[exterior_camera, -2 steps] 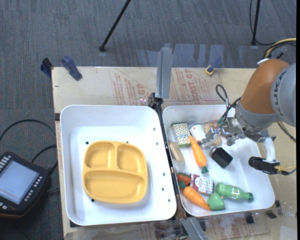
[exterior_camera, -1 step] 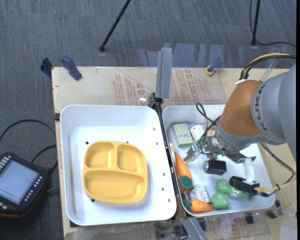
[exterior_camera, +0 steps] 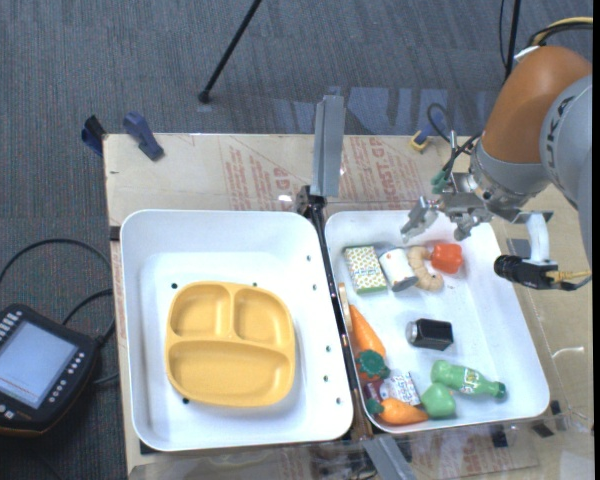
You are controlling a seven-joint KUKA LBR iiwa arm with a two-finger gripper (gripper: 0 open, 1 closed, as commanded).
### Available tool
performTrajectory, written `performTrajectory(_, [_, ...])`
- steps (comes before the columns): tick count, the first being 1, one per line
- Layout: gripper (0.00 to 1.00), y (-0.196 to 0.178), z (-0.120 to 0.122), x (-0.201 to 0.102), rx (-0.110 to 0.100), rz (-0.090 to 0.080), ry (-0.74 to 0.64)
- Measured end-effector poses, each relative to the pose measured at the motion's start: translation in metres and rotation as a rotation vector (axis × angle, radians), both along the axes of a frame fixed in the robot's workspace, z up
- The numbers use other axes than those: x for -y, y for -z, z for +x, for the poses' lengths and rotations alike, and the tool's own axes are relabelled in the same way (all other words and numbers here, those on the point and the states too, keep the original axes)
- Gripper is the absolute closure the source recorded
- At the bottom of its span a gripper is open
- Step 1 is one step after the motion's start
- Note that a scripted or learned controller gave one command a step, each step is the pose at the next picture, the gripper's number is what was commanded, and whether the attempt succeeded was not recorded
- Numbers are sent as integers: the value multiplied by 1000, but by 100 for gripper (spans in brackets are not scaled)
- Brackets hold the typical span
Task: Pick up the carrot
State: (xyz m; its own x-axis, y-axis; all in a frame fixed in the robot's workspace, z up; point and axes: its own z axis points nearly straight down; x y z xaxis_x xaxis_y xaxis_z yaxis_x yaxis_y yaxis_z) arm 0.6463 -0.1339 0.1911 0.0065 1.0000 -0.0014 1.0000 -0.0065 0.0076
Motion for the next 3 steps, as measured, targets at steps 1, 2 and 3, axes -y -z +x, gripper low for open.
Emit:
performTrajectory(1, [100,-1,-3,-2,-17,2,-4])
performTrajectory(2, [0,-1,-3,-2,-17,2,-6])
performTrajectory(3, [0,3,-3,30,-12,2,-237])
